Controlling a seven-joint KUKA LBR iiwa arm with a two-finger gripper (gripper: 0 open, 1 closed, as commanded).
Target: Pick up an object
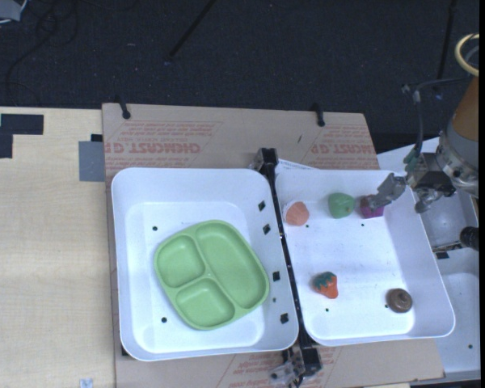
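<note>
In the right bin (364,330) lie several small objects: a salmon-pink lump (297,212), a green lump (340,204), a purple piece (372,209), a red-orange piece with a green top (326,284) and a brown round piece (399,300). My gripper (408,194) hangs over the bin's far right corner, its fingers spread apart and open. The left fingertip (390,187) sits just above and right of the purple piece, close to it. Nothing shows between the fingers.
The left bin (137,217) holds a green divided plate (212,273). A black divider (279,249) runs between the bins. The right bin's wall (424,241) lies directly below the gripper. Cardboard (226,140) lies under both bins.
</note>
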